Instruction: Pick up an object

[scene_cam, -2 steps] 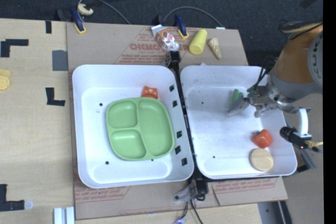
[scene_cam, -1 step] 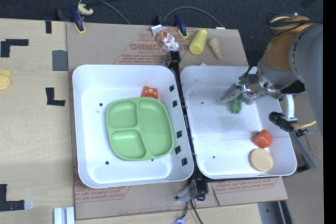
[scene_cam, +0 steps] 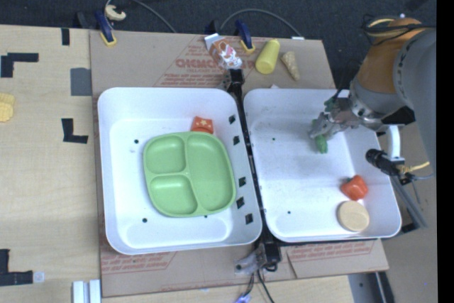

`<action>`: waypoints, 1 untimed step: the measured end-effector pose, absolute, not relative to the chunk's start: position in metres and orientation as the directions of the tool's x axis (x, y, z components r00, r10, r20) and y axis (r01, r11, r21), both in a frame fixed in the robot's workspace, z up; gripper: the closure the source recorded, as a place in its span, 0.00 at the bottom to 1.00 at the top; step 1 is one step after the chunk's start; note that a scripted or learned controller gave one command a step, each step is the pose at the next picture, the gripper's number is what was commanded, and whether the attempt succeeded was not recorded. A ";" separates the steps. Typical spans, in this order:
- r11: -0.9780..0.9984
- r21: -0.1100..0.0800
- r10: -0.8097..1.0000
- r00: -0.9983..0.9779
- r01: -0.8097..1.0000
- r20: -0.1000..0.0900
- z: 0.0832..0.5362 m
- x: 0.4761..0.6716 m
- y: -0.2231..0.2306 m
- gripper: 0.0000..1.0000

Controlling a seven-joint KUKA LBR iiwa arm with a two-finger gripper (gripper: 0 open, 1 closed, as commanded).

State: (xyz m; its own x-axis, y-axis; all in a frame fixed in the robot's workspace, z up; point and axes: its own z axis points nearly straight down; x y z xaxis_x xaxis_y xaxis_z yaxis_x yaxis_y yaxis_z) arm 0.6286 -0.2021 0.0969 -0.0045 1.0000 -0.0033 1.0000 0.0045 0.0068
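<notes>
My gripper [scene_cam: 320, 133] reaches into the right bin [scene_cam: 284, 216] from the right, low over its upper right part. A small green object [scene_cam: 322, 145] lies right at the fingertips; whether it is between them I cannot make out. An orange-red object [scene_cam: 355, 187] and a tan round object [scene_cam: 352, 216] lie near the bin's lower right corner, well below the gripper. In the left bin [scene_cam: 120, 216] sit a green divided plate [scene_cam: 189, 174] and a small red-orange item [scene_cam: 202, 125] above it.
Behind the bins on the cardboard lie a yellow object [scene_cam: 267, 57], a tan cone-shaped piece [scene_cam: 291, 65] and a small printed packet [scene_cam: 223, 51]. Blue clamps and cables sit along the back edge. The arm's grey body stands over the right bin's right rim.
</notes>
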 end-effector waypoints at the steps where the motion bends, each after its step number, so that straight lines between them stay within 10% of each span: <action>1: 0.003 0.000 1.000 -0.003 1.000 0.001 0.173 0.598 -0.121 1.00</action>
